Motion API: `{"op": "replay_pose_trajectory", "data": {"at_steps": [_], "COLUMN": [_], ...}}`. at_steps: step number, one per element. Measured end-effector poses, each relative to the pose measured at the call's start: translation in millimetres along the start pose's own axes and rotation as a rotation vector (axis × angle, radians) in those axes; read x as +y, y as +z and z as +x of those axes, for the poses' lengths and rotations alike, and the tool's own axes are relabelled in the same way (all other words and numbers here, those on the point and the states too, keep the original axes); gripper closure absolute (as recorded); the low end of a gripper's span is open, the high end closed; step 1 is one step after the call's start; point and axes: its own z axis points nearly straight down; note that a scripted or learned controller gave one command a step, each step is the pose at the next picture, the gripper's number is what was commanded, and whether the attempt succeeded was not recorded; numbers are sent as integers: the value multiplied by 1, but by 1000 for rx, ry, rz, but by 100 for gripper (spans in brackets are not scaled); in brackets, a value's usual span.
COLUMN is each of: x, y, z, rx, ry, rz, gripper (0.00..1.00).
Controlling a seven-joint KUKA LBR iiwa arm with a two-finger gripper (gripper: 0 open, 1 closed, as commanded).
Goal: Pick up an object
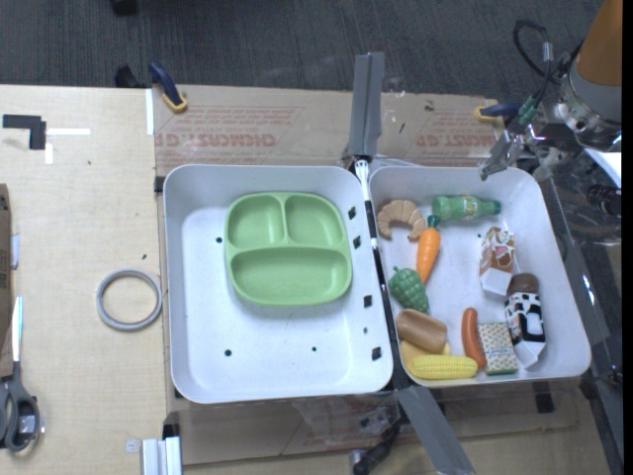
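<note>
We see the tool at the far right corner of the right bin, just past its back rim, hanging off the grey arm w/ the orange band. Its fingers are too small and dark to read, so we can't tell if it's released or clenched; nothing shows between them.

All the pickable items sit in the right bin, so we place them relative to the carrot near the bin's middle-left. Croissant is just left and back of the carrot, touching or nearly so. Green bottle lies on its side just behind the carrot, toward the tool but apart from it. Green broccoli-like piece sits just in front of the carrot. Bread roll is further front, w/ the corn cob in front of that, by the bin's front wall. Right of the carrot: a white-and-red carton, then a black-and-white carton further front-right. A red sausage and a small green box lie front-right of the carrot, side by side.

Well left of the carrot, the left bin holds a green divided plate. On the tabletop further left we see a tape ring and scissors.
</note>
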Motion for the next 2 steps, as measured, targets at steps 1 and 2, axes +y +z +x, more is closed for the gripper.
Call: {"op": "replay_pose_trajectory", "data": {"at_steps": [1, 2], "x": [-61, -109], "y": [86, 32], "z": [60, 40], "rx": [0, -1], "ry": [-124, -249], "rz": [2, 0], "gripper": [0, 0]}}
